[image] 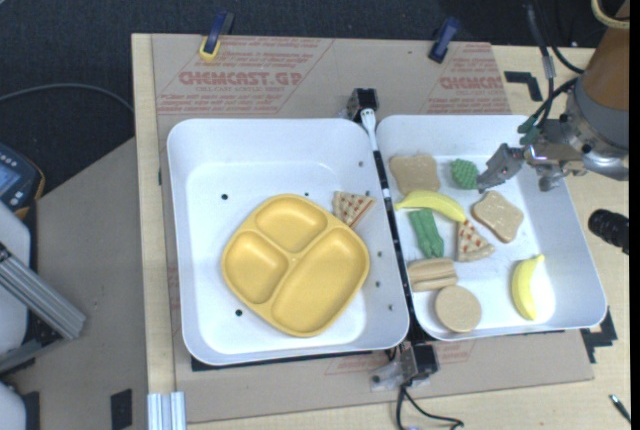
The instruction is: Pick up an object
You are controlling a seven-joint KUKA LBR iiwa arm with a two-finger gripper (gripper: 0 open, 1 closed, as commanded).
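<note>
I see the gripper point(500, 168) hanging over the upper part of the right bin point(590, 263), reaching in from the right. Whether it is open or closed I cannot tell from this slant; nothing shows between its tips.

The right bin is crowded along its left half. A slice of bread point(414, 171) lies near the top, with a small green broccoli piece point(463, 173) just beside it and close under the gripper. Below them a banana point(433, 205) lies across the top of a green bean pod point(427, 232). A second toast slice point(498, 216) sits near the middle, a pizza slice point(472, 241) just below it. Toward the front edge I see a tan bread roll point(432, 272), a round cracker point(458, 309) and a yellow lemon wedge point(531, 287).

The open room lies along the right bin's right wall and its top right corner.

In the left bin point(190, 168) a yellow divided plate point(294, 264) fills the middle, with another pizza slice point(351, 207) just beside the plate's upper right rim, near the divide between the bins. The far-left strip of that bin is bare.
</note>
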